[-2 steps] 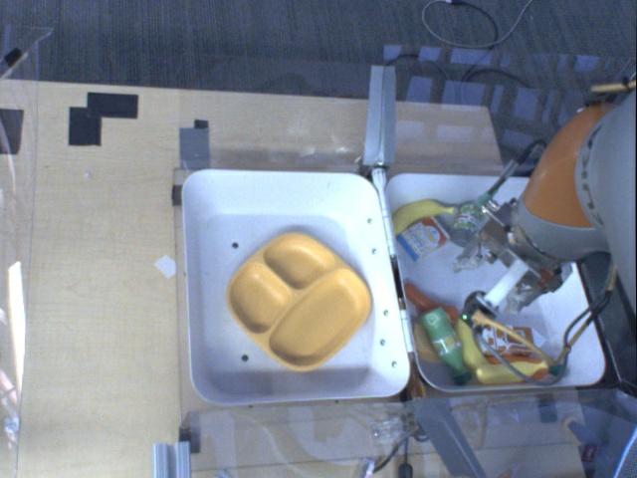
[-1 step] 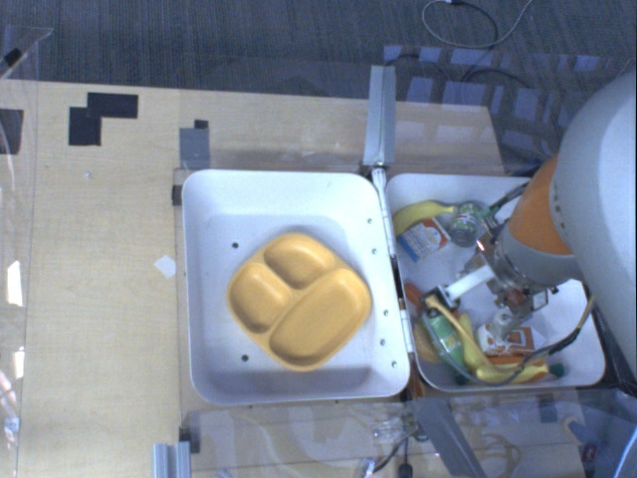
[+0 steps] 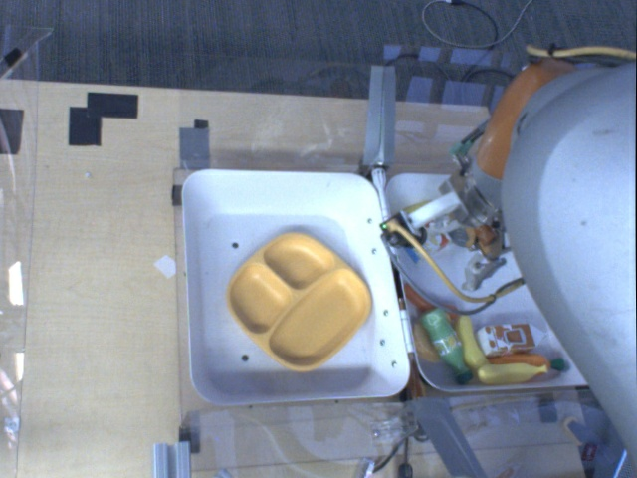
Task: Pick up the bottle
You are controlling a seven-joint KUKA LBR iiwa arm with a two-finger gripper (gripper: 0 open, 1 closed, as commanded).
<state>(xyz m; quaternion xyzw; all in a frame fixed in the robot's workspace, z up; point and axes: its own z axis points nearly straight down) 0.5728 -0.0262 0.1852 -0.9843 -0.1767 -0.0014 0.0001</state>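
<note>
The gripper (image 3: 476, 235) hangs over the upper part of the right white bin (image 3: 430, 370), partly hidden by the arm's own bulk; whether it is spread or pressed together cannot be told from this angle; nothing is visibly caught in it. A yellow cable (image 3: 430, 263) loops from its hardware down across the bin. Above and to the right, the large grey arm (image 3: 577, 217) covers much of that bin, with its orange band (image 3: 510, 108) near the top.

Below the gripper and apart from it, the green bottle (image 3: 442, 335) lies on its side near the bin's left wall; just beside it lie a yellow banana (image 3: 510, 371) and a small white and orange box (image 3: 506, 339).

The left white bin (image 3: 209, 267) holds a yellow divided plate (image 3: 300, 300) with three compartments, resting near its middle; both bins sit on a pale wooden bench (image 3: 90, 297); dark carpet (image 3: 199, 28) runs along the top.
</note>
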